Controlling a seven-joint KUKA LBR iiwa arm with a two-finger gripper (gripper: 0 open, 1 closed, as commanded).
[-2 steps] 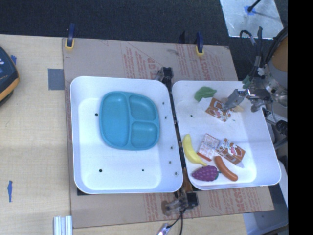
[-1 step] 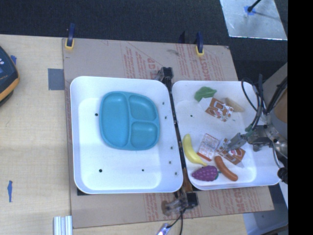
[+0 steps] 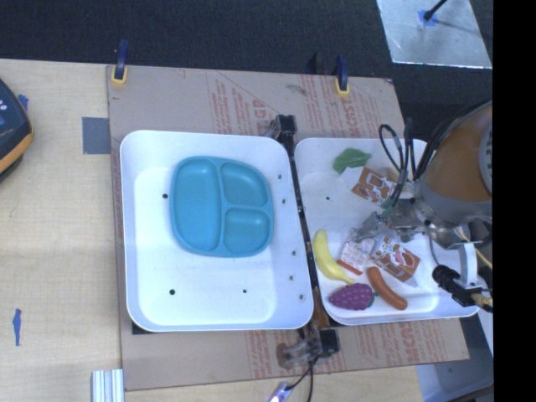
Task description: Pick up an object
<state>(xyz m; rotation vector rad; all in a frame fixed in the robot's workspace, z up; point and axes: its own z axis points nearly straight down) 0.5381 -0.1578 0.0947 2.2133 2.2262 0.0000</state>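
Observation:
The right bin (image 3: 314, 153) holds a yellow banana (image 3: 326, 259), purple grapes (image 3: 352, 296), a brown sausage (image 3: 388, 289), a green leaf-shaped piece (image 3: 350, 159) and several red-and-white snack packets (image 3: 373, 184). My gripper (image 3: 374, 226) is low over the middle of this bin, just above the packets (image 3: 400, 262) and right of the banana. The arm's grey and orange body (image 3: 456, 170) hides the bin's right side. No object is visibly lifted.
The left bin (image 3: 142, 266) holds a blue divided plate (image 3: 222, 206). Black cables (image 3: 394, 153) loop over the right bin's far part. A yellow and black device (image 3: 10, 128) lies at the bench's left edge. Clamps hold the brown board (image 3: 209, 90) under the bins.

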